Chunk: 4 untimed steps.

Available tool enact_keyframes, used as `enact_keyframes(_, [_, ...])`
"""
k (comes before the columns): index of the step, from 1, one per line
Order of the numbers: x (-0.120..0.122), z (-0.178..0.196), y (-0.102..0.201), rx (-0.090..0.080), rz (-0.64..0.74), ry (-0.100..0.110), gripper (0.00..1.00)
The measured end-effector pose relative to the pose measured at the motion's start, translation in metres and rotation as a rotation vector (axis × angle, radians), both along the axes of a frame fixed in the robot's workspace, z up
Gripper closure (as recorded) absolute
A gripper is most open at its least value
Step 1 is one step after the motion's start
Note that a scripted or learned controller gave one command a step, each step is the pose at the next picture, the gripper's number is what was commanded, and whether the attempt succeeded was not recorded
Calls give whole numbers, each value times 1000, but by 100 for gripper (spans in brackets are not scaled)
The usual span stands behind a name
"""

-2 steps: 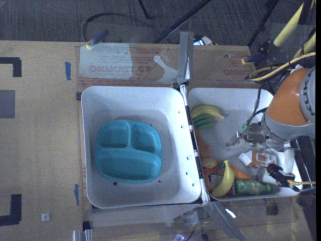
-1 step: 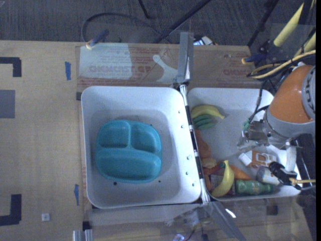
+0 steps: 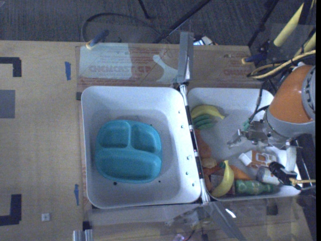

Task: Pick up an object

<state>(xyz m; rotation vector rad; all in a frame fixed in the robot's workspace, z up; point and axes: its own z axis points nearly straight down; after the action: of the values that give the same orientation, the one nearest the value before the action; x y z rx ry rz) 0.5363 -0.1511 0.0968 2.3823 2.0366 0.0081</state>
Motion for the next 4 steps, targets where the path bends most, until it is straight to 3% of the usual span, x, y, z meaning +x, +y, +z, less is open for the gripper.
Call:
enact_keyframes(1, [-51, -10, 40, 2, 180, 4, 0])
enact_keyframes(2, [-50, 0, 40, 0, 178, 0, 100])
enact_keyframes(3, [-50, 0, 40, 0, 178, 0, 0])
enact_keyframes(4, [-49, 11, 39, -2, 175, -4, 100])
